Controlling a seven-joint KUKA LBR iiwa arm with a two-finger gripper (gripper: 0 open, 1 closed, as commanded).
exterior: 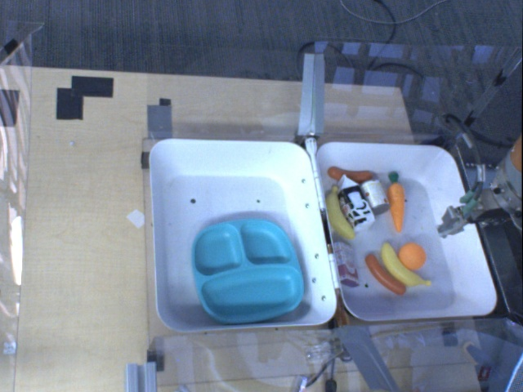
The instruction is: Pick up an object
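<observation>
The right white bin (467, 288) holds several toy foods. A carrot (396, 206) lies upright next to a can with a black and white label (360, 202). A yellow banana (337, 217) rests along the bin's left wall, with a red sausage (351, 174) above it. Lower down, an orange (412, 256) sits against a second banana (400, 266) and another red sausage (384, 275). My gripper (454, 218) hangs over the bin's right rim, to the right of the carrot and apart from every object, with nothing seen in it.
The left white bin (167, 219) holds a blue divided plate (248, 271) in its lower half. A small printed packet (347, 265) lies by the right bin's left wall. A metal divider post (311, 96) stands behind the bins. Cables run along the right side.
</observation>
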